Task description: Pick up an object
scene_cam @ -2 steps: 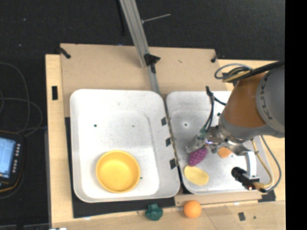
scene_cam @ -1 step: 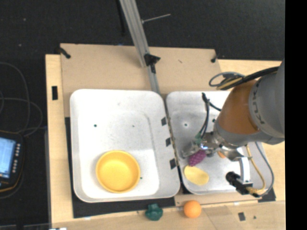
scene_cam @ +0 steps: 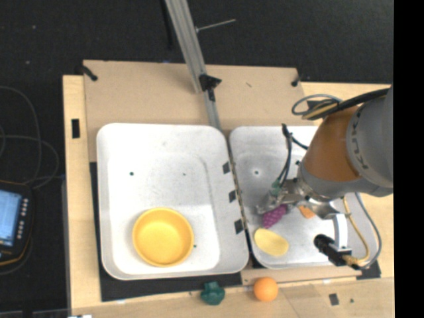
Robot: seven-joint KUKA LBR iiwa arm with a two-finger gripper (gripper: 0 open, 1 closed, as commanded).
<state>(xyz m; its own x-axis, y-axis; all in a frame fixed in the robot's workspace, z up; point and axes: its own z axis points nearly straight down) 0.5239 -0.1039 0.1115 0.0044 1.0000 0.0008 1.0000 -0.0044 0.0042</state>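
My gripper (scene_cam: 278, 201) is low in the right bin (scene_cam: 255, 154), near its left-middle part. A purple bunch of grapes (scene_cam: 273, 214) lies right under and beside the gripper's tip, touching it or very close. A pale yellow lemon-shaped piece (scene_cam: 271, 242) rests near the bin's front left corner, just below the grapes. A small orange piece (scene_cam: 305, 211) peeks out beside the wrist. A yellow bowl (scene_cam: 163, 236) sits in the left bin (scene_cam: 159, 151), at its front.
On the bench in front of the bins lie an orange ball (scene_cam: 265, 289) and a small green object (scene_cam: 212, 293). A metal pole (scene_cam: 192, 52) slants down from the top to the gap between the bins. The arm covers the right bin's right half.
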